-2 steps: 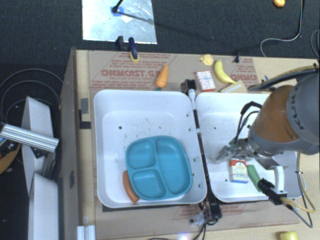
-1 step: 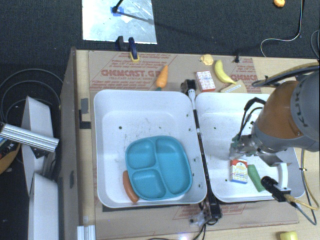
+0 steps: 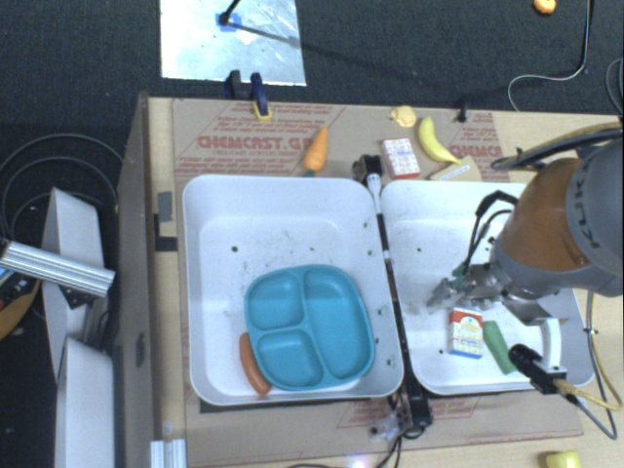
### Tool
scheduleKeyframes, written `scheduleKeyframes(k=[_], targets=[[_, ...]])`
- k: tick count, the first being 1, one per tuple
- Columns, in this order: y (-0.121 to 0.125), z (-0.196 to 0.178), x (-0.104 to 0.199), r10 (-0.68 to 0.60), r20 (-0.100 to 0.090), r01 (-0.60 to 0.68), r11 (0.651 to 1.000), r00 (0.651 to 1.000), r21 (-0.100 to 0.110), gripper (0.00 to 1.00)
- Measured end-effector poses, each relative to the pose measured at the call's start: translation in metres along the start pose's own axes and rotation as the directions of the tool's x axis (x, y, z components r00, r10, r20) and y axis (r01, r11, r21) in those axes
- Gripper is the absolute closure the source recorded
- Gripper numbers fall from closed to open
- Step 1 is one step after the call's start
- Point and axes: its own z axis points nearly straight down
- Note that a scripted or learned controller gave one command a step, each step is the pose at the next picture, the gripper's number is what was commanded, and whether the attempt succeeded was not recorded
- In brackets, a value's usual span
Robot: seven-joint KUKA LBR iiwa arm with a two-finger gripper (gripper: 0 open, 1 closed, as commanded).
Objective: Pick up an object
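The grey robot arm with an orange band (image 3: pixel 551 227) stands highest over the bench, reaching across the right edge of the right shallow white bin (image 3: pixel 429 222). At its end the gripper (image 3: pixel 456 289) hangs low over the middle of that bin's floor, pointing towards the bin's left wall. From this slant I cannot tell whether it is open or closed, and nothing can be seen held in it.

Just beside the gripper, towards the bin's near edge, a small white carton with a red top and orange-and-green print (image 3: pixel 465 332) lies flat on the bin floor. I cannot tell whether the two touch. A short green cylinder (image 3: pixel 497 346) lies against the carton's right side, also inside the right bin.

Past the right bin's left wall sits the second white bin (image 3: pixel 253 222). It holds a blue plastic plate with three compartments (image 3: pixel 309 327) and an orange sausage-shaped piece (image 3: pixel 253 364) at the plate's lower left edge.

Beyond the right bin's far rim, on the cardboard-covered bench top, lie:
- a small red-and-white box (image 3: pixel 401 157)
- a yellow banana (image 3: pixel 434 142)
- a small pale yellow lump (image 3: pixel 403 116)
- farther left, an orange carrot (image 3: pixel 315 149)

Well beyond the right bin's far side, an orange ball (image 3: pixel 544 4) rests on the dark carpet.
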Motion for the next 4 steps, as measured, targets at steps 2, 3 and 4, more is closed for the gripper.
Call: scheduleKeyframes(k=[2, 3, 4], targets=[[-0.017, 0.001, 0.000, -0.001, 0.003, 0.001, 1.000, 1.000, -0.013, 1.00], [-0.007, -0.098, -0.015, -0.002, -0.003, 0.002, 1.000, 1.000, 0.001, 1.00], [-0.009, -0.093, -0.014, -0.002, -0.005, 0.002, 1.000, 1.000, 0.009, 0.00]])
